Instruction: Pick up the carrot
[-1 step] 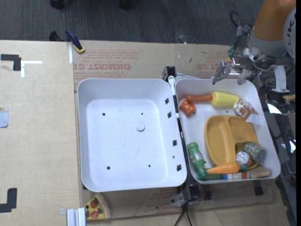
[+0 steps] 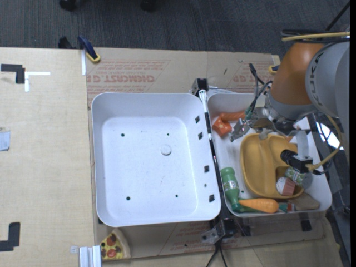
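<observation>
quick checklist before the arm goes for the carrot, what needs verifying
1. Carrot in sight: ok, it lies at the near edge of the right bin.
2. Tool over the carrot: not ok, it sits at the far end of the bin, beside an orange-red toy.
3. Tool open: cannot tell.
4. Room around the carrot: not ok, a green bottle lies close on its left and a yellow bowl just behind it.
5. Carrot free of cover: ok, nothing lies on top of it.
6. Tool carrying nothing: cannot tell.
</observation>
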Motion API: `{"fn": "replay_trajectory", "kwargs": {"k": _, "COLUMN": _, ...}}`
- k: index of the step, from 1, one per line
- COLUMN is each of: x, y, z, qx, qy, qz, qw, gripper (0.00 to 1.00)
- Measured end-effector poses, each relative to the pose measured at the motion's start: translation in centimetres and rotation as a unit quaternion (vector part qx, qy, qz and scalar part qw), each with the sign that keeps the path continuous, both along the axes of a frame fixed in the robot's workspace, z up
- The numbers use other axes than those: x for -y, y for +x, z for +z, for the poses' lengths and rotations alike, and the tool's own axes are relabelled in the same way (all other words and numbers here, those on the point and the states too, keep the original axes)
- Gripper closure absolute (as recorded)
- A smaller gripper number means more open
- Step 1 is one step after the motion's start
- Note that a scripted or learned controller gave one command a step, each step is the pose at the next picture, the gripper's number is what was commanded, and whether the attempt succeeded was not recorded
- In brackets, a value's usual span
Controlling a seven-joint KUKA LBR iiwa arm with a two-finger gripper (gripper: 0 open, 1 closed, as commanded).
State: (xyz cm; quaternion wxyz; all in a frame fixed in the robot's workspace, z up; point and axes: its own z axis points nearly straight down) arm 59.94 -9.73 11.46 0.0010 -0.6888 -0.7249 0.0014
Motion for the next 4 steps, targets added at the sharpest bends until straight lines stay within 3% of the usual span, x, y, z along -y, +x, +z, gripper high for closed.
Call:
{"fn": "replay_trajectory", "kwargs": {"k": 1, "x": 2.0, "y": -5.4, "z": -2.1, "qx": 0.003, "qy": 0.0021, "qz": 0.122, "qw": 0.9925, "gripper": 0.0}}
{"fn": "replay_trajectory", "kwargs": {"k": 2, "x": 3.5, "y": 0.1, "z": -2.0, "qx": 0.005, "qy": 0.0018, "qz": 0.018, "qw": 0.9998, "gripper": 0.0}}
{"fn": "replay_trajectory", "kwargs": {"k": 3, "x": 0.3, "y": -2.1, "z": -2.2, "qx": 0.002, "qy": 0.0001, "qz": 0.054, "qw": 0.9985, "gripper": 0.0}}
{"fn": "replay_trajectory", "kwargs": {"k": 4, "x": 4.3, "y": 0.1, "z": -1.2, "qx": 0.004, "qy": 0.0121, "qz": 0.111, "qw": 0.9938, "gripper": 0.0}}
